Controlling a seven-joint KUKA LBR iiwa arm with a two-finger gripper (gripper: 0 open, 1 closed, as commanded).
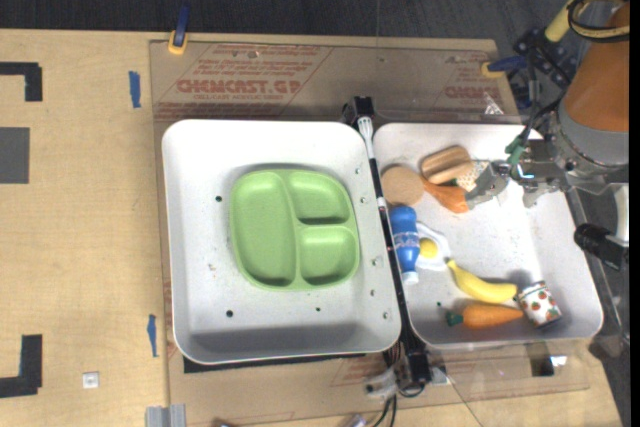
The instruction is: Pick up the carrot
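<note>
While the arm (600, 105) leans in from the right edge of the frame, its gripper (492, 183) sits low over the upper middle of the right bin (560, 245), and honestly I can't tell if it's spread or pressed together, it's just a grey blur at that angle. It's right up against a little cluster of stuff: a bread roll (445, 162) just to its left, an orange piece (447, 197) below that roll, and a round tan thing (402, 184) further left near the bin's wall. Whether the gripper is touching any of those, can't say for sure. The carrot (487, 317) is nowhere near it, lying flat along the bottom edge of the right bin, lower right area of the frame, well apart from the gripper and below it. A banana (481, 285) lies just above the carrot, pretty much touching it, and a small white cup with red dots (539, 304) sits at the carrot's right end. There's also a blue bottle (404, 237) along the left wall of that bin with something small and yellow (429, 251) next to it. Over in the left bin (200, 215) a green divided plate (295, 228) takes up the middle. Both bins rest on a cardboard sheet (250, 75) on the bench, and the orange band (607, 85) of the arm shows at the upper right.
</note>
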